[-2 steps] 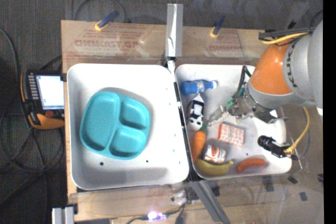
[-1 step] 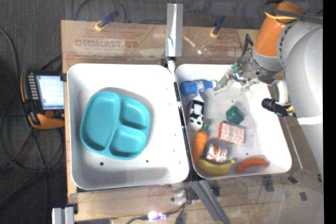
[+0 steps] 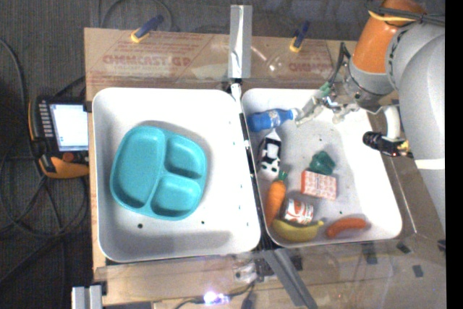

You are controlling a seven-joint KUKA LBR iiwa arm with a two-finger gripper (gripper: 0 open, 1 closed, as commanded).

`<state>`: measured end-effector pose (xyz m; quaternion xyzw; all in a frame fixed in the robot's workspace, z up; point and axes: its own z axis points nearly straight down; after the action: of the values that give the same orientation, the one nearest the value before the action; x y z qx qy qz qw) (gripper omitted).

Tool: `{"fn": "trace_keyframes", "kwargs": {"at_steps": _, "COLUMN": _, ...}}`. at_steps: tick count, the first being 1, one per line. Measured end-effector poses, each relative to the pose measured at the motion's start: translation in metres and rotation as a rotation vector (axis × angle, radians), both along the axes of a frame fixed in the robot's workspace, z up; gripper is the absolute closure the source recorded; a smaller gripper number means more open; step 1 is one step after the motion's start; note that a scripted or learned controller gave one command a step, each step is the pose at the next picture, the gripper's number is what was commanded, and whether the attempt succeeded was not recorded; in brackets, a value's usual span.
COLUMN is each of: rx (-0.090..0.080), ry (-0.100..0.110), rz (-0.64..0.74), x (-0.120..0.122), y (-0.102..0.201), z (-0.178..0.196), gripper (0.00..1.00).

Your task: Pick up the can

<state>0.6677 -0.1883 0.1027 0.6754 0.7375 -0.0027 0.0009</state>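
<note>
The can [image 3: 298, 210], short with a red and white label, lies near the front of the right bin [image 3: 376, 177]. It is wedged between a carrot [image 3: 274, 199] on its left and a banana [image 3: 296, 229] in front of it. My gripper [image 3: 322, 111] hovers over the back of the right bin, well behind the can and just right of a blue bottle [image 3: 269, 119]. Its fingers stand open with nothing between them.
Also in the right bin are a black and white toy [image 3: 270, 154], a green object [image 3: 323, 161], a red and white box [image 3: 319, 185] and a red sausage [image 3: 346, 226]. The left bin [image 3: 116, 235] holds a teal divided plate [image 3: 159, 171].
</note>
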Motion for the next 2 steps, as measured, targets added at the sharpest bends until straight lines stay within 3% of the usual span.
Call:
{"fn": "trace_keyframes", "kwargs": {"at_steps": 1, "rx": 0.004, "ry": -0.001, "rz": 0.288, "x": -0.057, "y": 0.023, "z": 0.053, "gripper": 0.00}}
{"fn": "trace_keyframes", "kwargs": {"at_steps": 2, "rx": 0.007, "ry": 0.000, "rz": 0.379, "x": -0.144, "y": 0.040, "z": 0.071, "gripper": 0.00}}
